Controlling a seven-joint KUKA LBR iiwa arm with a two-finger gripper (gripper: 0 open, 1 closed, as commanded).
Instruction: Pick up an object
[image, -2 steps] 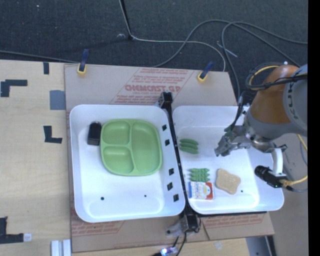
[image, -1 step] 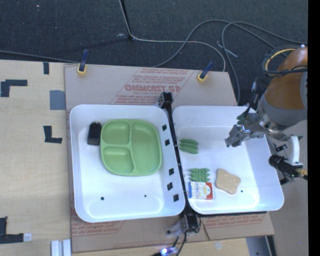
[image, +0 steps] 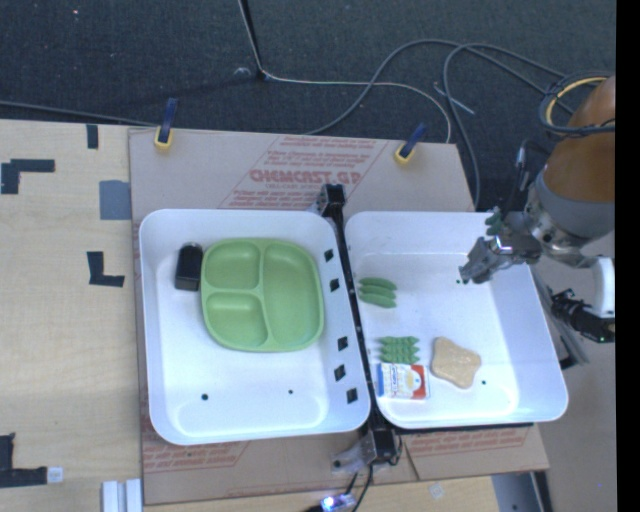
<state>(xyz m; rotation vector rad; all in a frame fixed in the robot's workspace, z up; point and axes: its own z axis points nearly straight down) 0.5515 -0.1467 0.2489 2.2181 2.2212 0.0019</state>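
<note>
We see two shallow white bins side by side on a cardboard sheet, which is clipped to the bench by two yellow-and-blue clamps. The left bin holds a pale green divided plate, smooth plastic with three compartments and rounded corners, and a small black block just beside the plate's left edge.

The right bin holds the loose objects. A green pea pod lies near the divider between the bins. Lower down, a second green piece with a ridged, bunched shape sits just above a small red-and-white carton lying flat. Just beside the carton, on its right, lies a tan, lumpy piece shaped like a slice of bread.

The gripper hangs over the upper right part of the right bin, well apart from all four objects, with bare white floor beneath it. Its dark metal fingers are small and blurred, so we cannot tell how far apart they stand, and we see nothing between them. Nothing lies between the gripper and the objects. Dark cables trail across the grey carpet above the bench.
</note>
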